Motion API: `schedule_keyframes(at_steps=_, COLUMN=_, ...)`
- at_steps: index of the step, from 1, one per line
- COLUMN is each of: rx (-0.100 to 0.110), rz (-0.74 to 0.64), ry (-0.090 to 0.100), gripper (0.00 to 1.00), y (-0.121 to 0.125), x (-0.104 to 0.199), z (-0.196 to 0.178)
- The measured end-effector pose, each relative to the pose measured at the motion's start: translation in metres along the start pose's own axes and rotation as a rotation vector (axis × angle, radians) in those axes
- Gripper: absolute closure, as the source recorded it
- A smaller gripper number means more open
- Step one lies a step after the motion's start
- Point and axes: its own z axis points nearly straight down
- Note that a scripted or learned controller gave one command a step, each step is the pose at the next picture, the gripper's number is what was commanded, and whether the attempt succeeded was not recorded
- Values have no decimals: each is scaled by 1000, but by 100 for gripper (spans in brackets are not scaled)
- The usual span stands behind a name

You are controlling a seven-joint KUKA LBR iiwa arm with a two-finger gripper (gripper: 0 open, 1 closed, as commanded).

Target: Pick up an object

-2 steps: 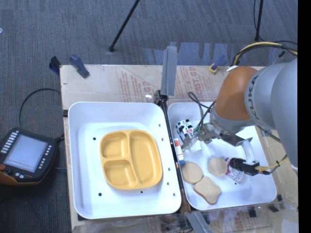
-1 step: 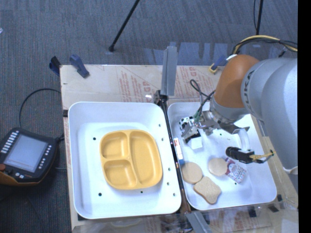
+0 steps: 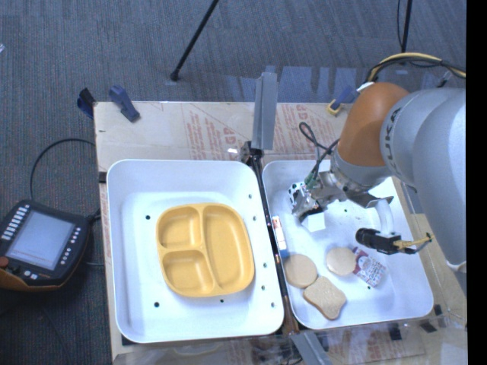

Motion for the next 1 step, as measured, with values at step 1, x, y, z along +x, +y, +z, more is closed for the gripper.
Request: schedule_keyframes(at_steps=1, rx=-13, rz=-66, ry=-4, gripper=100, y=25, x=53, z=-116)
